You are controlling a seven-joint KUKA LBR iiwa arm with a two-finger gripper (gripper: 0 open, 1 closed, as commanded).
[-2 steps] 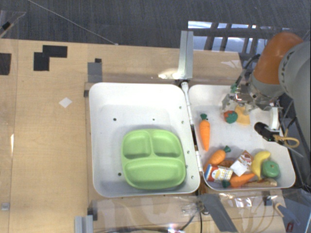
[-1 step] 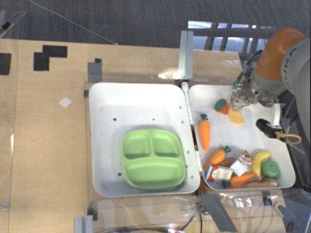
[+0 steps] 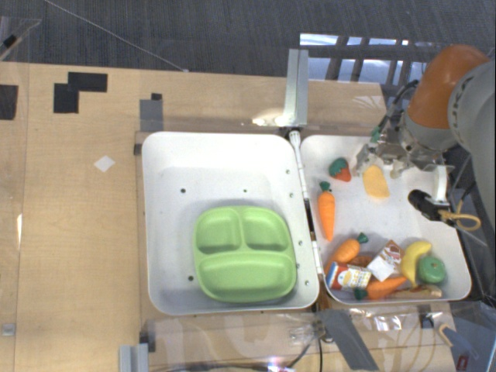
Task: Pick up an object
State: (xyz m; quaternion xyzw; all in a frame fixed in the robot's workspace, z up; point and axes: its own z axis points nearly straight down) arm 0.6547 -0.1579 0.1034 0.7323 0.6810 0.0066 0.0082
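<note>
So the pale yellow piece (image 3: pixel 376 183) is sitting near the top of the right bin (image 3: pixel 463 289), and the gripper (image 3: pixel 381 160) is hanging right over it with its jaws spread and nothing pinched between them. Looks to me like the reach-in step, grasp not made yet. Next it's probably needing to drop straight down and close squarely. Just left, a small strawberry-like toy (image 3: pixel 339 169) is lying close; a carrot (image 3: pixel 326 213) is resting farther down.
</note>
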